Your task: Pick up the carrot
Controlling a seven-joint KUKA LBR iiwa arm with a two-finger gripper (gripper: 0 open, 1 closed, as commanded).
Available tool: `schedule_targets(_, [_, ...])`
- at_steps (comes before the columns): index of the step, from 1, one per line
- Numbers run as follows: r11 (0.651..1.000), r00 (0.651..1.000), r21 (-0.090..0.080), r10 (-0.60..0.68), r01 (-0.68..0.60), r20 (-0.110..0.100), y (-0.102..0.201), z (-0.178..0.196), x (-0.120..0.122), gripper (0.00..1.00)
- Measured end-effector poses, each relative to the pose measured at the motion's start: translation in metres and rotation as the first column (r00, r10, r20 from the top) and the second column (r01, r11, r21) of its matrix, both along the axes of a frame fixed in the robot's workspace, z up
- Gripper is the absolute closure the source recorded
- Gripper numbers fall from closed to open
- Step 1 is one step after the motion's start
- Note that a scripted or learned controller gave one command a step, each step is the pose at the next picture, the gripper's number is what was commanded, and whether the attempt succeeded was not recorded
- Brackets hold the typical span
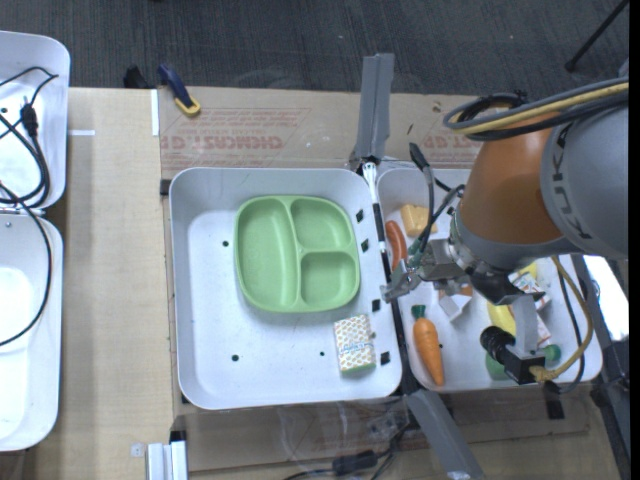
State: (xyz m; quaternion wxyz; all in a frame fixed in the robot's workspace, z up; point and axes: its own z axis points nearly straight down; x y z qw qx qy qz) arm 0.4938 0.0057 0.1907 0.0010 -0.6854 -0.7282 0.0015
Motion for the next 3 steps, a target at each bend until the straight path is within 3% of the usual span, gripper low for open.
schedule_targets(1, [0.961, 0.961, 0.001, 0.278, -0.278, 0.002, -0.039, 0.0, -0.016, 0.0])
schedule_targets(2, [0.951, 0.951, 0.0, 0.309, -0.309, 0.002, 0.05, 0.0, -0.016, 0.0])
schedule_targets(3, [0.863, 0.863, 0.001, 0.505, -0.505, 0.002, 0.007, 0.0, -0.016, 0.0])
